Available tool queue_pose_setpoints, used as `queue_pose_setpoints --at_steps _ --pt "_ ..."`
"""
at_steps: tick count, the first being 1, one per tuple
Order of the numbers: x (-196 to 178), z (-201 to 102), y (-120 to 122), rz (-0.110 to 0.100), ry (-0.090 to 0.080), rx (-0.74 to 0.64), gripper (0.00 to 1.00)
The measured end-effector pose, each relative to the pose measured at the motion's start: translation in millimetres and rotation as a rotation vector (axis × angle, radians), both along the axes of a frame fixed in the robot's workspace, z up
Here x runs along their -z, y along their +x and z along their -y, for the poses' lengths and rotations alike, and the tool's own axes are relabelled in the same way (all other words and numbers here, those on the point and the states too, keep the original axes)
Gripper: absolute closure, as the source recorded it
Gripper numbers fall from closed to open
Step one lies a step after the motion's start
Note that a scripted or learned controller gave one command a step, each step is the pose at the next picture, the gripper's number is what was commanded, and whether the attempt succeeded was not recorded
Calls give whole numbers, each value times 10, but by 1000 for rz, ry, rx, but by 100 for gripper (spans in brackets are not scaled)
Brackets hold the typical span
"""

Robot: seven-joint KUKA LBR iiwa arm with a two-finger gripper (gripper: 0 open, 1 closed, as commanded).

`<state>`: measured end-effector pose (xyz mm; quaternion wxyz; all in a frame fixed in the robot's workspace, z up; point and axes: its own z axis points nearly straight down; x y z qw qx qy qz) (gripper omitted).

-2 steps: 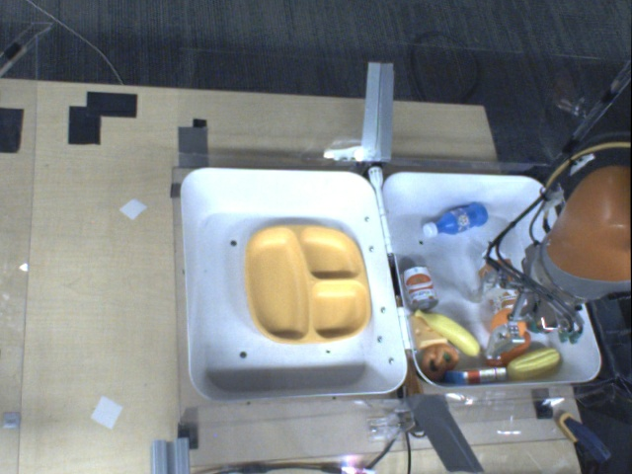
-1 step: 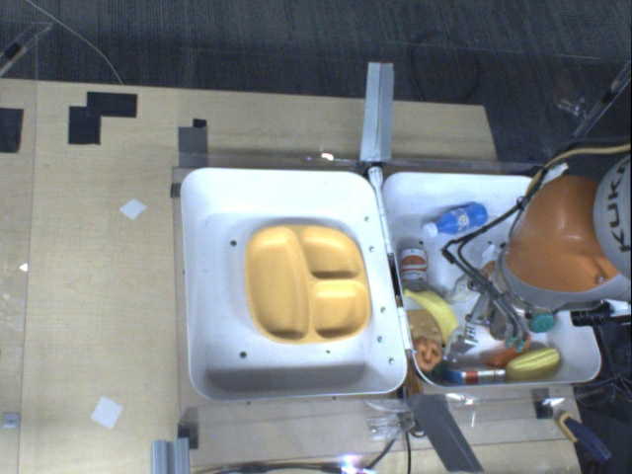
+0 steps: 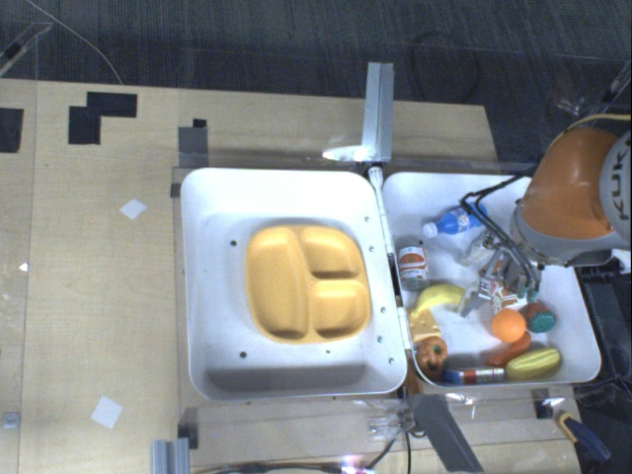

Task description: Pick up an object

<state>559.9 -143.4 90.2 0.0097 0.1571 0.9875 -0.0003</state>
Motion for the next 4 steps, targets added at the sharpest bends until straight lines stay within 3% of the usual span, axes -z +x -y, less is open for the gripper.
queue_pose_setpoints --at_steps 1,2,3,4 --pt "0 -535 332 -1 2 191 0" --pt "-995 -773 994 -4 11 451 0" --pt "-172 -497 857 -4 9 362 0" --pt "15 -606 624 -6 12 578 0"
